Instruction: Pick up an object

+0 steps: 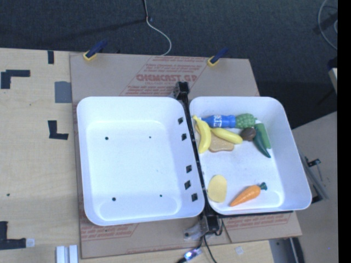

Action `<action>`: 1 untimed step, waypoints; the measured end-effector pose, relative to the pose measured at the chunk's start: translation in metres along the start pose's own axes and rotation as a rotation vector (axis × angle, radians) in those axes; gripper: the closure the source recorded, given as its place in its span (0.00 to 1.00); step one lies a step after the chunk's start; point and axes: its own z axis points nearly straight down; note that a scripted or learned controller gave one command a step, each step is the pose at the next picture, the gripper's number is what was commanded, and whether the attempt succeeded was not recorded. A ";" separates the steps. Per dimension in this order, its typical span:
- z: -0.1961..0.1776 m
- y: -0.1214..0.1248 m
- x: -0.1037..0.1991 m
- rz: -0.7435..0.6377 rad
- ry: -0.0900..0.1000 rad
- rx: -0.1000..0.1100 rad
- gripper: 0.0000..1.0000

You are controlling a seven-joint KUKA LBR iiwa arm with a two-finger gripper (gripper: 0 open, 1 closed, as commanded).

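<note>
Toy carrot (246,195) lies alone near the front wall of the right bin (290,147), well apart from the clump of banana (203,136), blue bottle (220,120) and green vegetables by the far side. It looks like light, stiff, smooth plastic, probably best pinched across its thick middle. I cannot tell the end effector's state

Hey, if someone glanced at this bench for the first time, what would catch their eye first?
The bright toy food clustered in the right bin: an orange carrot near its front edge, and a yellow banana by the divider with a blue bottle and green pepper further back. The left bin beside it is plain white.
</note>
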 end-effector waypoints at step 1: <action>0.000 -0.007 0.000 0.000 0.000 0.000 1.00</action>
